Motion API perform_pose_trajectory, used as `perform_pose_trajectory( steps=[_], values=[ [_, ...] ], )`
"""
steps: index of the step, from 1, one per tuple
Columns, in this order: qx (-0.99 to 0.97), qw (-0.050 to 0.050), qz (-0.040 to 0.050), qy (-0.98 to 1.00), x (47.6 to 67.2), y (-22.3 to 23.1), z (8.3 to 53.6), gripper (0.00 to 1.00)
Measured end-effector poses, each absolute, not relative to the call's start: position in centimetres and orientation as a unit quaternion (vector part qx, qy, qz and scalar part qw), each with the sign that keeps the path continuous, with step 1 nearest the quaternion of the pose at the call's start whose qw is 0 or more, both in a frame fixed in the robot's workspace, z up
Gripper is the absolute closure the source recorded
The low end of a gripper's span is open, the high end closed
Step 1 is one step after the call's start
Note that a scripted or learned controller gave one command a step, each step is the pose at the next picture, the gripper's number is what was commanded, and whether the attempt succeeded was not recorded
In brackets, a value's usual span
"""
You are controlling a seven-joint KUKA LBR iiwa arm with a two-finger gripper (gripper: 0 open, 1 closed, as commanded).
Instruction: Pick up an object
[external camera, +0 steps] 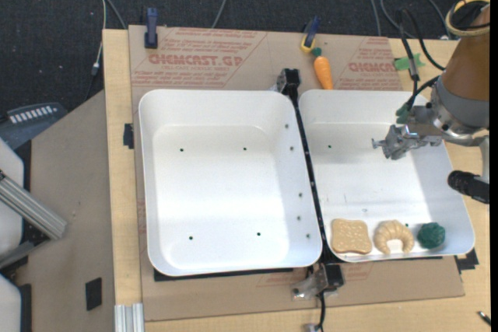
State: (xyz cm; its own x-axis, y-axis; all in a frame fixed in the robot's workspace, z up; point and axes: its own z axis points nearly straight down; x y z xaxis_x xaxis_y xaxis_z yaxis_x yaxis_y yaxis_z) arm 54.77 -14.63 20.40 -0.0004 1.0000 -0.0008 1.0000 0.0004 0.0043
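Three small objects lie along the front edge of the right bin (366, 175): a tan toast slice (350, 236), a pale croissant (393, 237) and a dark green ball (431, 235). My gripper (393, 144) hangs over the right part of that bin, well behind the row of objects, with nothing visible between its fingers. The arm's orange band and grey wrist rise behind it at the right edge.
The left bin (222, 183) sits beside the right one, separated by a black divider. An orange carrot toy (323, 71) lies on the bench behind the right bin. Blue clamps hold the cardboard sheet at the back. Cables trail across the dark floor.
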Motion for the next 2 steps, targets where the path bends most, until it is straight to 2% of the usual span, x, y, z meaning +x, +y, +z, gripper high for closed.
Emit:
perform_pose_trajectory(
  steps=[1, 2],
  values=[
    [0.707, 0.002, 0.0012, 0.707, 55.3, -15.2, 24.9, 1.00],
    [0.705, 0.000, 0.0007, 0.709, 56.2, -9.3, 25.2, 1.00]
  ],
)
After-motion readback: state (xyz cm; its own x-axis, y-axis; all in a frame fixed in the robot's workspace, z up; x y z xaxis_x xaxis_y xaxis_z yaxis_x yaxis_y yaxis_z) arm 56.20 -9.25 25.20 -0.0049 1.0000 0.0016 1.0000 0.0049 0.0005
